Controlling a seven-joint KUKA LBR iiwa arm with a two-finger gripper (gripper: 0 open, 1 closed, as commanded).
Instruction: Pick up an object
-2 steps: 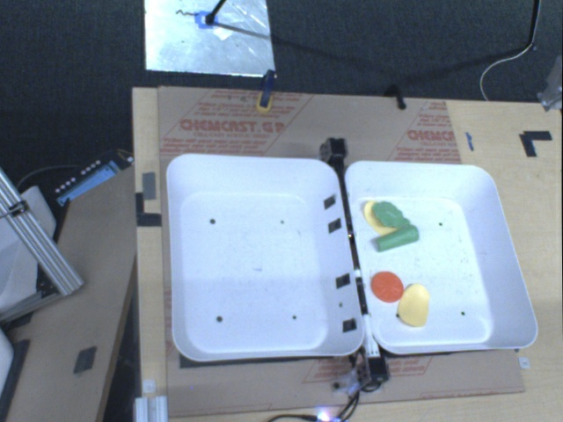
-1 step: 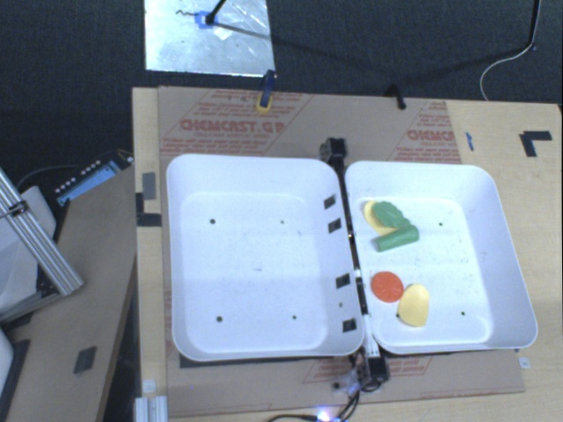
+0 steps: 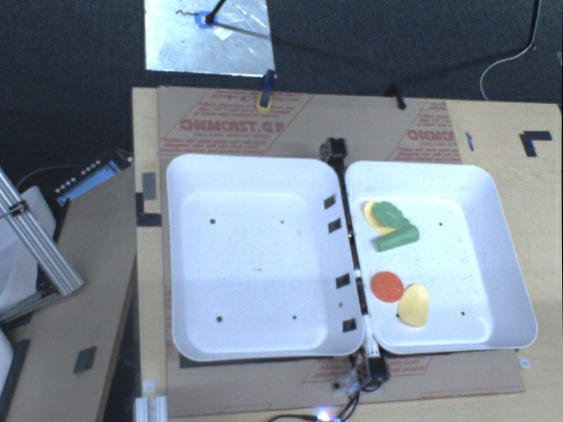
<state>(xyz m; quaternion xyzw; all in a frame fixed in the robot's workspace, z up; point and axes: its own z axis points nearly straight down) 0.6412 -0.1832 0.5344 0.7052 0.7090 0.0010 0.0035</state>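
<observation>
Two white bins sit side by side on a bench. The right bin point(image 3: 493, 262) holds a green block point(image 3: 398, 236) on a yellow piece point(image 3: 376, 213), plus a red disc point(image 3: 387, 286) touching a yellow lemon point(image 3: 414, 305). Nothing is lifted yet; the gripper's state cannot be told.

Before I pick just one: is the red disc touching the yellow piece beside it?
Touching: the camera view shows the red disc and the yellow piece meeting edge to edge, no white between them.
</observation>
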